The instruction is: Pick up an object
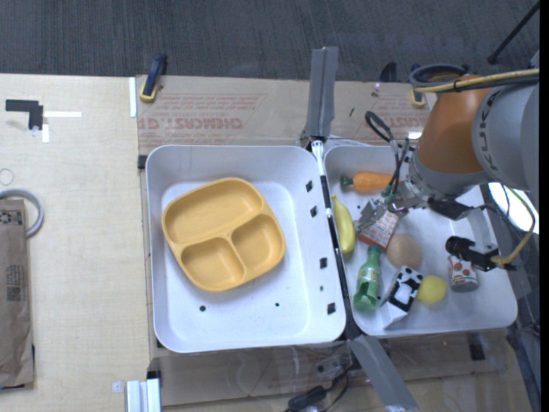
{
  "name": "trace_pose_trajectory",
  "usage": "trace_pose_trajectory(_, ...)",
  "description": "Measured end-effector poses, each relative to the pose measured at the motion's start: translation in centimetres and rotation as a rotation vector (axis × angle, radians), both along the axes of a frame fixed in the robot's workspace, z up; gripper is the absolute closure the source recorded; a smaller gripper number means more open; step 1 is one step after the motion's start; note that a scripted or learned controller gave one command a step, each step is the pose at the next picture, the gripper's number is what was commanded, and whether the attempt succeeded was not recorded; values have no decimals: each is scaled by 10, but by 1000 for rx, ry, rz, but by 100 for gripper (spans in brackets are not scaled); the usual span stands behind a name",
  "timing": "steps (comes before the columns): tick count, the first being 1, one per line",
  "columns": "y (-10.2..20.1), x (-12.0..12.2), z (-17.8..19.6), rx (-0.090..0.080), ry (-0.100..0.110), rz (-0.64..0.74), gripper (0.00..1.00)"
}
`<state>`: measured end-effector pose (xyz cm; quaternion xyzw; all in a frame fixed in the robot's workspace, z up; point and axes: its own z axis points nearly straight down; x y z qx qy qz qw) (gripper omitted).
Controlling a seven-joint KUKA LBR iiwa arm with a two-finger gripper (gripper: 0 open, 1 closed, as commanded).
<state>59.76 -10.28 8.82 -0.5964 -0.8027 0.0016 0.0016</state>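
Crowding the end effector [388, 206]: carrot [372, 180], banana [344, 225], packet [378, 226].

Yellow divided plate [223, 244] in left bin [163, 316]; brown bag [15, 299].

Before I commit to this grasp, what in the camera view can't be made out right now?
- Claw: its tips are lost against the clutter in the right bin; open or shut can't be told.
- Red-and-white packet: contact with the claw is unclear, print too small to read.
- Right bin's far right corner: covered by the arm.
- Small cup: label too small to read.
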Motion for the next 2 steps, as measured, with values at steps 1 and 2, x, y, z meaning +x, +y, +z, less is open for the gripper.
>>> trace_pose_trajectory(1, -1, 0, 5, -1, 3, 0, 100)
trace_pose_trajectory(2, 35, 62, 100, -3, 0, -162, 100)
